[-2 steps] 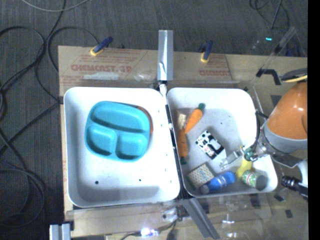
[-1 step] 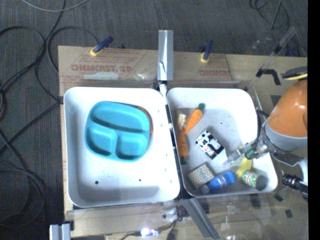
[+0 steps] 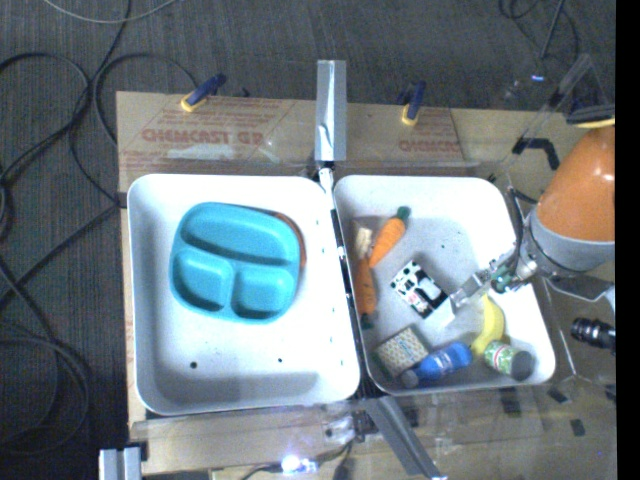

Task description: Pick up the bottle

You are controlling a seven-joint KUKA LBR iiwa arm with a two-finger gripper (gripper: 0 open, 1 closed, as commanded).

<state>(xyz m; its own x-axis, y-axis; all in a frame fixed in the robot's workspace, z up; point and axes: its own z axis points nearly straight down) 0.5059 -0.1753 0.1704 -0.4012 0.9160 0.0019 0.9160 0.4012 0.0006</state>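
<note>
Nothing grabbed yet — I see the blue bottle lying at 6 o'clock in the right bin, gripper above it toward 1 o'clock, jaw state unclear — descent and grasp remain.

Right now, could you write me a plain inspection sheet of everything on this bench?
Surface: brown board bearing two shallow white bins, left bin and right bin.
Job's thing: blue plastic bottle lying near the right bin's front edge.
Clutter: blue divided tray in the left bin; orange toy carrot, black-and-white box, yellow banana, checkered pad in the right bin.
Claw: claw hovers over the right bin, beside the box.
Cables: dark cables on the floor.
Surroundings: grey carpet.
</note>
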